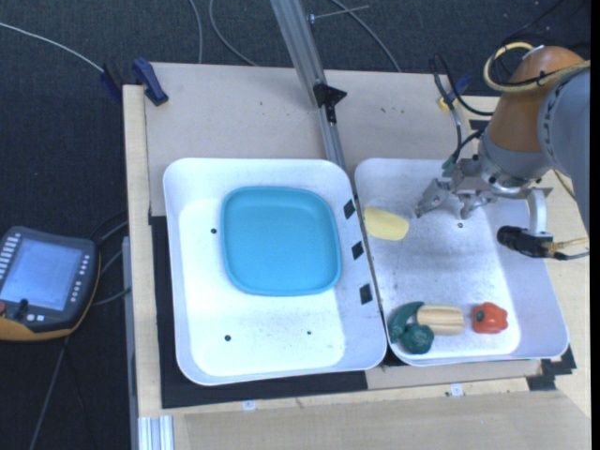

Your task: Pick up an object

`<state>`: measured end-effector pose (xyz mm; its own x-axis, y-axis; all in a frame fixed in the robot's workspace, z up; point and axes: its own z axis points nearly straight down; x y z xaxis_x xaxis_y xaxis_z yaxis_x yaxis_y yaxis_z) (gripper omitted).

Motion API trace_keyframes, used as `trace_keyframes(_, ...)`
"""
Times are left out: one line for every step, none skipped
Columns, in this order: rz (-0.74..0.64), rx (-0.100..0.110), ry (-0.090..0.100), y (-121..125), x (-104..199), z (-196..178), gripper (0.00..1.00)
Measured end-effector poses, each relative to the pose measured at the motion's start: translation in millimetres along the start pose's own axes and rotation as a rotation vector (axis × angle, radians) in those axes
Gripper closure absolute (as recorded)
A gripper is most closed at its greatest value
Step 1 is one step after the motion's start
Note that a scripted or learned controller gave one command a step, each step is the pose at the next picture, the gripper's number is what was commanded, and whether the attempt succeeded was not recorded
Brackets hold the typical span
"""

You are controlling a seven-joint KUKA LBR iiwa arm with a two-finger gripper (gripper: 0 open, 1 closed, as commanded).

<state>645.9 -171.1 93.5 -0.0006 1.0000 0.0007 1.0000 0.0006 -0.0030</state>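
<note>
My gripper hangs over the back part of the right bin, open, with bare bin floor between its fingers. A yellow rounded object lies just to its left, near the bin's left wall and apart from the fingers. Along the front of the same bin lie a dark green object, a tan cylinder touching it, and a red tomato-like object.
The left bin holds a blue square plate. A metal pole slants down to the gap between the bins. Cables trail by the arm at the right, and a handheld pendant lies off the bench at the left.
</note>
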Motion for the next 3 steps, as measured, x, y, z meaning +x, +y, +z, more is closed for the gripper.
trace_keyframes(0.0,-0.005,-0.001,1.3,-0.2,-13.2,1.0)
trace_keyframes(0.001,-0.007,-0.002,-5.5,-6.8,-67.7,1.0)
trace_keyframes(0.0,-0.009,-0.002,0.5,-9.3,-129.9,1.0)
